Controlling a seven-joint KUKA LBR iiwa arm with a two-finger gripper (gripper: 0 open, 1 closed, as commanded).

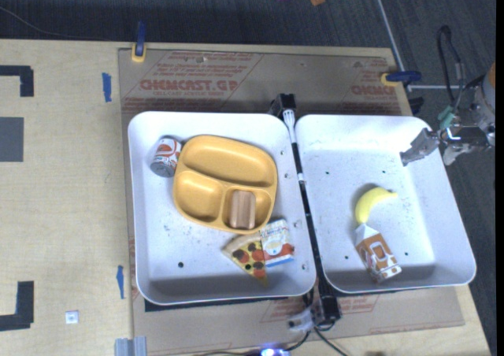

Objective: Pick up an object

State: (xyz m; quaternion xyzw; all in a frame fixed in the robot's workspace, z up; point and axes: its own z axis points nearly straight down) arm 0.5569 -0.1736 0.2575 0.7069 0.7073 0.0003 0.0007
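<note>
The right bin point(441, 268) holds a yellow banana point(373, 203) and, just below it, an orange and white carton point(377, 257) lying on its side. My gripper point(433, 153) hangs over the bin's upper right corner, up and to the right of the banana and apart from it. Its two fingers point(414, 152) are spread, with nothing between them. In the left bin point(146, 268) a yellow divided plate point(213, 177) carries a brown sausage-like piece point(242, 209).
A crushed can point(164, 156) lies at the plate's upper left. A toy pizza slice point(247, 254) and a small packet point(276, 239) sit below the plate. Between the bins runs a black divider point(299, 189). Blue and yellow clamps grip the board's far edge.
</note>
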